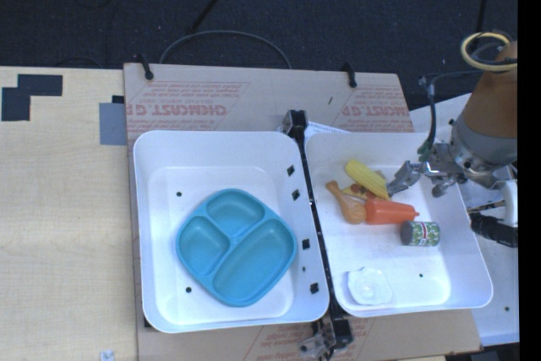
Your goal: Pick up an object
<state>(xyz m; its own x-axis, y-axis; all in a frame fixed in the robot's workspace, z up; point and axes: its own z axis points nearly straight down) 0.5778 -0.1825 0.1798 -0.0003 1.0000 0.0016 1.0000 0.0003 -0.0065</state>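
Right now you have the arm reaching in from the right, its orange band above the wrist over the far right side of the right bin. The gripper hangs low over that bin's upper part, just beside the yellow corn cob; its metal fingers stand a little apart and you can see nothing clamped between them. Below and to the left of the gripper, the corn cob lies at a slant, touching a tan chicken drumstick and an orange carrot, so the three make one tight cluster near the middle of the bin. Just right of the carrot's tip lies a small green can on its side, close to the carrot; whether they touch you cannot tell. Nearer the front edge of the same bin sits a small white lidded cup, well apart from the cluster. Over in the left bin you have a blue divided plate lying flat and turned at an angle. Both bins rest on a cardboard sheet with red print.
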